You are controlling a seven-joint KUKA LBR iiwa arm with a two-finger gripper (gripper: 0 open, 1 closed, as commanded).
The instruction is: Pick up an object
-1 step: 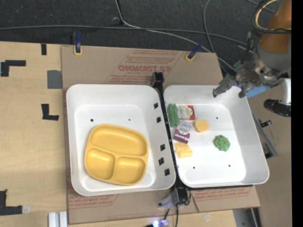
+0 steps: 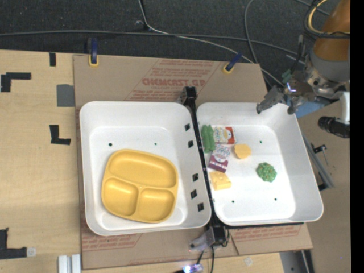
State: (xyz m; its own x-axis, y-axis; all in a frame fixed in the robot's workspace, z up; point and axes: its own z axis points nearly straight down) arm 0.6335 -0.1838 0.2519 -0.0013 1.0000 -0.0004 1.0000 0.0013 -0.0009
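The pincer (image 2: pixel 277 99) hangs over the far right corner of the right bin (image 2: pixel 296 209), and nothing sits between its fingers. It is too small and dark to tell how wide it is set. Things could go wrong from here. The toys lie below and to the left of the pincer, bunched close together by the middle wall, so the fingers might bump one toy while going for another, or push a pile against the wall and grab nothing. The green pickle (image 2: pixel 207 136), the red and white packet (image 2: pixel 223 134), the small purple packet (image 2: pixel 218 163) and the yellow cheese wedge (image 2: pixel 220 180) touch or nearly touch each other, so they are the hard ones. The round yellow piece (image 2: pixel 243 151) sits a little apart. The bumpy green broccoli (image 2: pixel 265 172) sits well apart, lower down from the pincer, and looks the easiest to pick, though it might roll. The left bin (image 2: pixel 91 152), far to the pincer's left, holds just a yellow tray (image 2: pixel 139 185) with three parts.
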